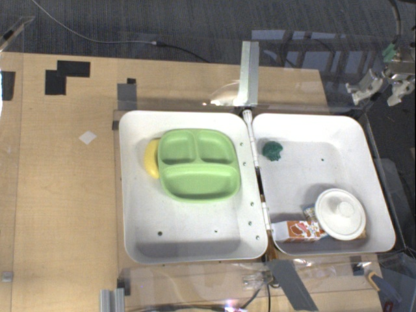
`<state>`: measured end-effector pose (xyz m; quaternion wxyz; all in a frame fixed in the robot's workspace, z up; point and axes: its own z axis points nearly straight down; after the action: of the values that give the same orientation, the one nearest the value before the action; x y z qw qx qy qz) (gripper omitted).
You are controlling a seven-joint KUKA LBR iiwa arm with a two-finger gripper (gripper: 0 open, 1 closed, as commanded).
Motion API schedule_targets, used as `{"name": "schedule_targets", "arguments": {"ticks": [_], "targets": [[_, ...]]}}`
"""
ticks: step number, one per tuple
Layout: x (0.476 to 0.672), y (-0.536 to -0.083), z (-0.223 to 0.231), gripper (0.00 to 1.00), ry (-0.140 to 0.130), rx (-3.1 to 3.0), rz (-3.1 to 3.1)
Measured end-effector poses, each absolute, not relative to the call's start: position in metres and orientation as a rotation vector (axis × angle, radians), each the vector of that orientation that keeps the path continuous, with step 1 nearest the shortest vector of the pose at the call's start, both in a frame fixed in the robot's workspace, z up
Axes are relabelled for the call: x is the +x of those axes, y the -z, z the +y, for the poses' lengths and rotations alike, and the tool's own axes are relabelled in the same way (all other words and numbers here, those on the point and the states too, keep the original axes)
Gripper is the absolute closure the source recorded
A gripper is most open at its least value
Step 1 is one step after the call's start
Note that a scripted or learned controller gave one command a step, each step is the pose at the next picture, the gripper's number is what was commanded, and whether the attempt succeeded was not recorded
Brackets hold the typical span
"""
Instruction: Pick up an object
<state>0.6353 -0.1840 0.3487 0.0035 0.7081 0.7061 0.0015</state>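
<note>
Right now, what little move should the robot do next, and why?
Probably swing the gripper in from the upper right, out past the bins, toward the right bin, stopping above the small green object. That piece lies alone on bare floor, while the white bowl sits crowded against a packet.

Hidden and cut-off bits from above my bench

A yellow object (151, 159) in the left bin is mostly hidden under the green divided tray (197, 164), so I cannot name it. In the right bin, the white lidded bowl (340, 214) covers part of a printed packet (300, 230), whose label is too small to read.
</note>
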Motion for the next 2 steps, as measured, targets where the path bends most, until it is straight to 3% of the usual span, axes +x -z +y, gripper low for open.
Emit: {"name": "schedule_targets", "arguments": {"ticks": [1,2], "targets": [[0.637,-0.18,-0.148,0.0,-0.003,2.307,2.13],[0.629,-0.111,-0.112,0.0,-0.003,2.361,2.069]]}}
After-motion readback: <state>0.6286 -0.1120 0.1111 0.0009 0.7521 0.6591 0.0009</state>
